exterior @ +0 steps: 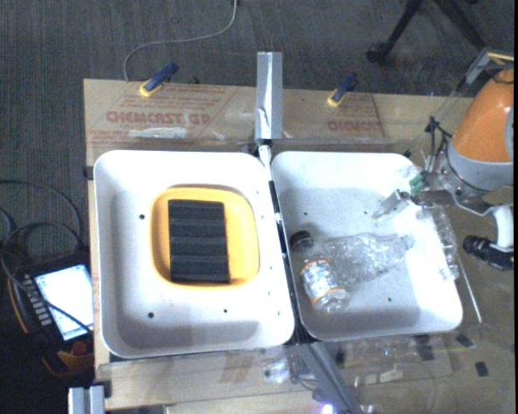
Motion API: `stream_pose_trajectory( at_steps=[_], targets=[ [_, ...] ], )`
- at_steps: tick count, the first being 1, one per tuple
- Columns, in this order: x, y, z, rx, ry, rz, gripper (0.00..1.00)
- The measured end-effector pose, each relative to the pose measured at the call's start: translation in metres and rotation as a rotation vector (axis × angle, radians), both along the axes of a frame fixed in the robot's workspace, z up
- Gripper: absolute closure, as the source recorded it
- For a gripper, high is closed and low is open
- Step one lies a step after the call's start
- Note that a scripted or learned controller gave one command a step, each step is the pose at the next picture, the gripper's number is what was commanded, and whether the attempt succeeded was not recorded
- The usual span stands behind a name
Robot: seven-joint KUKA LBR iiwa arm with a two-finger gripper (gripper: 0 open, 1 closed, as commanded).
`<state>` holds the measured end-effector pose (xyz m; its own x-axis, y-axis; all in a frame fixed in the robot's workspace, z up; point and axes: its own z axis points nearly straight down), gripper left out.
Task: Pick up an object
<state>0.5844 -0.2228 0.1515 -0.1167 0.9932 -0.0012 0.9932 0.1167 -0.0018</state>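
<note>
So in the camera view the clear plastic bottle [356, 264] is lying on its side in the right bin [432, 317], down-left of the gripper [397, 200], which sits near the bin's upper right with nothing in it (can't tell if the fingers are spread or pressed together). Bottle's long axis runs diagonally, dark cap [300, 241] pointing up-left toward the divider. Left bin [121, 317] has a yellow tray [205, 240].

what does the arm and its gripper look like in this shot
The arm comes in at the right edge as a rounded bright orange shell over a light grey band. Below it sits a grey metal wrist with dark fittings and thin dark cables alongside. The gripper is a slim, pale silvery piece with a small green spot near its base. It is too blurred to make out more.
</note>
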Motion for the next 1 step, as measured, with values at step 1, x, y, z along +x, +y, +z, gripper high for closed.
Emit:
stream_pose_trajectory(
  at_steps=[1],
  targets=[
    [-0.0324,0.0056,-0.0536,0.007,-0.013,0.088,0.0]
  ],
)
